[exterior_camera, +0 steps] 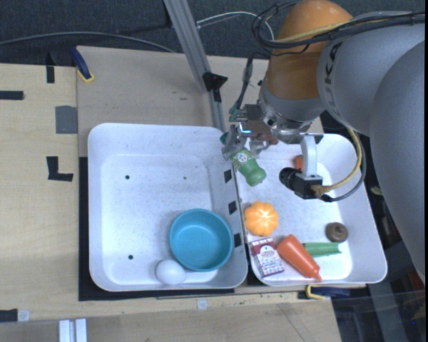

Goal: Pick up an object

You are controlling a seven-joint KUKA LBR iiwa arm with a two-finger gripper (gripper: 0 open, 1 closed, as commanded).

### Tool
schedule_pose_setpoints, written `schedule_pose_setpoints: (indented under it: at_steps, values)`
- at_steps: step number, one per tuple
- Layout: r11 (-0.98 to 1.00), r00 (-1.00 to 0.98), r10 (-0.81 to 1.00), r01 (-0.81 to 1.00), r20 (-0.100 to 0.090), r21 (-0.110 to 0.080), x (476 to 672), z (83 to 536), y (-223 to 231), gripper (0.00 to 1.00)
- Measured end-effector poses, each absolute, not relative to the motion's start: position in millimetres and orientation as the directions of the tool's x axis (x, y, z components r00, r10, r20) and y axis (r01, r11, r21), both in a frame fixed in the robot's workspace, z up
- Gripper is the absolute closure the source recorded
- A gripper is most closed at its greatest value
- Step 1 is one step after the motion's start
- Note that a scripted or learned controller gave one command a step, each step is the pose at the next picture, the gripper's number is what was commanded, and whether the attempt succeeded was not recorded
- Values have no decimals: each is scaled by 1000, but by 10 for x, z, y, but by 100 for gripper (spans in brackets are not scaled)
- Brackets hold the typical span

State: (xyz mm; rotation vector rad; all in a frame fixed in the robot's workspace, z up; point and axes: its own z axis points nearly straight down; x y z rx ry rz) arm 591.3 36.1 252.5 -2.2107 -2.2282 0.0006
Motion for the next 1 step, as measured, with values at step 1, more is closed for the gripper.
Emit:
schedule_pose_setpoints:
  at_steps: [1]
  values:
    - [7,-7,1000,1000,1,-4,5896,2380,954,100]
